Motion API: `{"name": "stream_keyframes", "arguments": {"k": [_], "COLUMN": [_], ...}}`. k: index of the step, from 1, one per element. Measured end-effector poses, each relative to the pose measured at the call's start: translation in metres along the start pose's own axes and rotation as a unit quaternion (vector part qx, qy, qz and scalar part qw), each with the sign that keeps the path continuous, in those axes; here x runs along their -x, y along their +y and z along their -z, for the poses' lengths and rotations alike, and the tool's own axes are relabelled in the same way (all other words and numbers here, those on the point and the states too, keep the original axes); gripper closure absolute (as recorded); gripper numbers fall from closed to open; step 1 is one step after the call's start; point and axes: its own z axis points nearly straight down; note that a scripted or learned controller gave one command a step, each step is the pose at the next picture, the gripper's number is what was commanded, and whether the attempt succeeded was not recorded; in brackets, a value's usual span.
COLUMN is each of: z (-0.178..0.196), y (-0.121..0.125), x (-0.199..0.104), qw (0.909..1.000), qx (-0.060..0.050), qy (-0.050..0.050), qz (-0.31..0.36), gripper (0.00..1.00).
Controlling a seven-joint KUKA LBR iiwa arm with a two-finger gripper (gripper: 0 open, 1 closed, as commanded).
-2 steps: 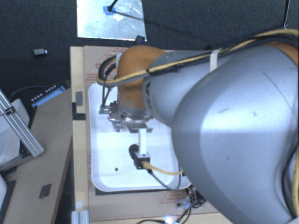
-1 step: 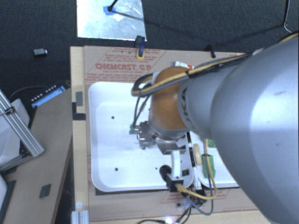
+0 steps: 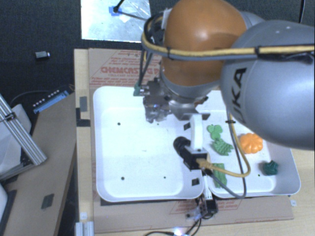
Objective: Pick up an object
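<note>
The grey arm's hand point(image 3: 158, 113), its grip impossible to tell, hangs over the left shallow white bin point(image 3: 128, 181), while the orange pumpkin-shaped toy point(image 3: 251, 142) lies at three o'clock in the right bin point(image 3: 290, 181).

Red printed lettering on the cardboard sheet point(image 3: 118, 70) beneath the bins, along its far edge, appears to read "CHEMCASTING", partly hidden by the arm; smaller red lines below it are too blurred to read. Large dark letters on the grey arm link point(image 3: 268, 102), seen sideways, show part of the maker's name, "KUKA".
</note>
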Motion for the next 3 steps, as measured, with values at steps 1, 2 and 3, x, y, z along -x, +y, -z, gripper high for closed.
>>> {"name": "stream_keyframes", "arguments": {"k": [1, 2, 3], "z": [0.028, -0.117, -0.086], "y": [0.056, 0.012, 0.068], "x": [0.010, -0.029, 0.040], "qw": [1.0000, 0.9998, 0.9999], "qx": [-0.004, -0.016, -0.006], "qy": [-0.004, -0.006, -0.006], "qz": [-0.004, 0.000, -0.007], "gripper": [1.00, 1.00, 1.00]}}
